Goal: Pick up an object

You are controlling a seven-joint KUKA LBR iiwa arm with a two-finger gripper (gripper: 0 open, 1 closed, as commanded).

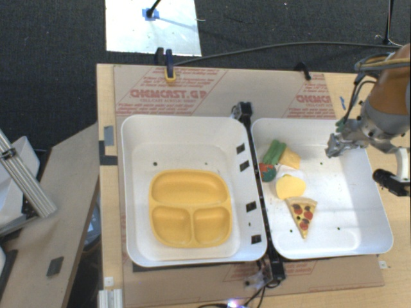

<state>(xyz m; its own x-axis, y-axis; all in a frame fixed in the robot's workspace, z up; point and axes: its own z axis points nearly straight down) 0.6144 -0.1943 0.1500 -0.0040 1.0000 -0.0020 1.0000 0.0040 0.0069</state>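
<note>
The right bin [359, 236] holds toy food along its left side: a green vegetable piece [274, 151], a yellow wedge [291, 159], a small red and white piece [268, 170], a round yellow disc [291, 187] and a pizza slice [302, 213]. My gripper [334, 146] hangs over the upper right part of this bin, to the right of the food and apart from it. Nothing shows between its fingers.
The left bin [141, 140] carries a yellow divided plate [190, 207]. A black divider with clips [252, 172] runs between the bins. A blue and yellow clamp [169, 65] sits at the bench's back edge. The arm [388, 101] enters at the right.
</note>
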